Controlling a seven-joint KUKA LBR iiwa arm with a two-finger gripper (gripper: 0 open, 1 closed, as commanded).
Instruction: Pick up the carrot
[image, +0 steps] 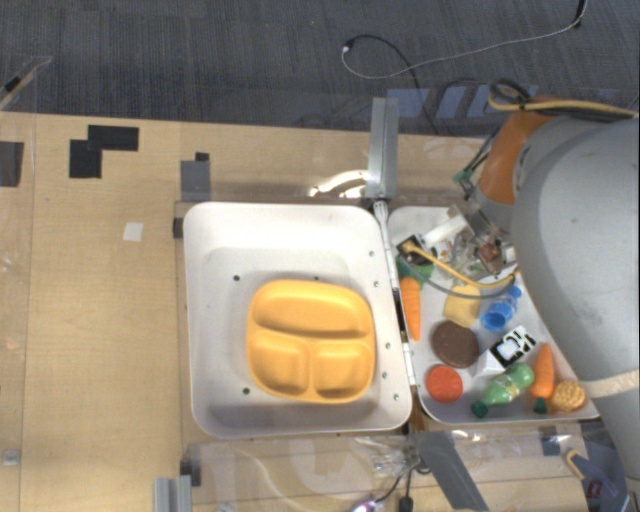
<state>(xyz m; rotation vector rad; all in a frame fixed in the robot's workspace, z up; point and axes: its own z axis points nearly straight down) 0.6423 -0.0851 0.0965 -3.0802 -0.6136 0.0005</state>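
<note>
Nearest us in the right bin we see a tomato, a green bottle, a cookie and a brown disc. 1 carrot lies along the bin's left wall; another orange carrot-like piece stands near the cookie. Left bin holds a yellow tray. Farther back, the gripper sits over clutter; we cannot tell its jaw state.

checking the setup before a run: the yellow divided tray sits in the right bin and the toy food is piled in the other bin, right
Not quite. The camera view shows the yellow divided tray in the left bin, not the right one. The toy food, including a carrot, lies in the right bin.
</note>
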